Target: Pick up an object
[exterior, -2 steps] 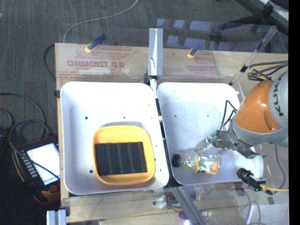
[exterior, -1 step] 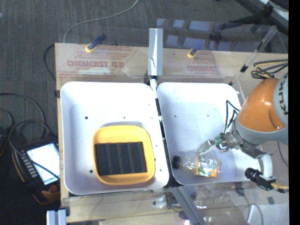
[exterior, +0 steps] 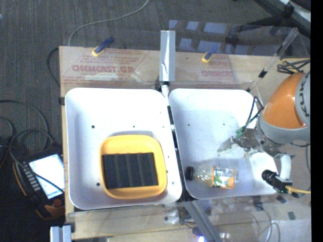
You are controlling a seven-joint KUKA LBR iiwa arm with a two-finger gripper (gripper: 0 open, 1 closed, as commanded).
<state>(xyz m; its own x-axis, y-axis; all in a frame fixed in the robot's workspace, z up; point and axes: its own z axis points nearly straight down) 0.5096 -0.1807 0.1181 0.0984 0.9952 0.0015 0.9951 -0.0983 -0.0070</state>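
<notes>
Pincer [exterior: 233, 142]: over right bin [exterior: 202, 110], grip state unclear
Bottle [exterior: 214, 176]: lying in right bin (near front wall)
Left bin [exterior: 81, 105]: yellow tray [exterior: 133, 166]
Tabletop [exterior: 101, 69]: brown board
Floor [exterior: 50, 14]: grey carpet, cables

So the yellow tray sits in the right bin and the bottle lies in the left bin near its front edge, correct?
No, the bins are swapped. The camera view shows the yellow tray in the left bin and the bottle lying in the right bin, near its front edge.
</notes>
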